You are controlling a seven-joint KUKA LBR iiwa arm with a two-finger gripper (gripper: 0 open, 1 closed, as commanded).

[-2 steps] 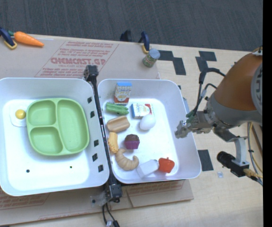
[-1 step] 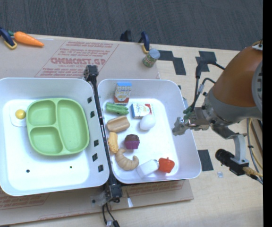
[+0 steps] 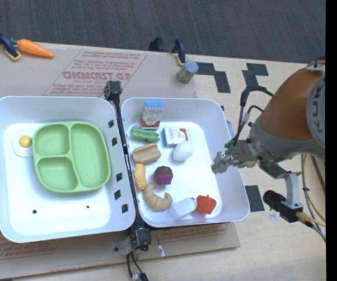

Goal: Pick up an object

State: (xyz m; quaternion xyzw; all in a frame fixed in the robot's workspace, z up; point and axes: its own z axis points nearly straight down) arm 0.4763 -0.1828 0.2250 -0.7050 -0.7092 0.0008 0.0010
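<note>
1. White plastic bins sit side by side on the worktop [image 3: 262,239]: the left bin [image 3: 10,215] in the left half of the frame, the right bin [image 3: 230,151] at centre.
2. The left bin holds a green divided tray [image 3: 72,156] with a small yellow piece [image 3: 25,141] just beside its left edge.
3. The right bin holds toy food: a small carton [image 3: 151,114] at the top, a green vegetable [image 3: 144,135], a red-and-white box [image 3: 174,136], a hot dog [image 3: 146,153], a white egg [image 3: 182,151], a dark purple fruit [image 3: 164,175], a croissant [image 3: 157,198], a white block [image 3: 182,208] and a red piece [image 3: 206,204] at lower right.
4. The pincer [image 3: 220,162] hangs over the right bin's right rim, right of the egg and touching none of the food; whether it is spread or pressed together I cannot tell.
5. A toy carrot [image 3: 35,48] lies at upper left and a small can [image 3: 186,72] at upper centre, both outside the bins.
</note>
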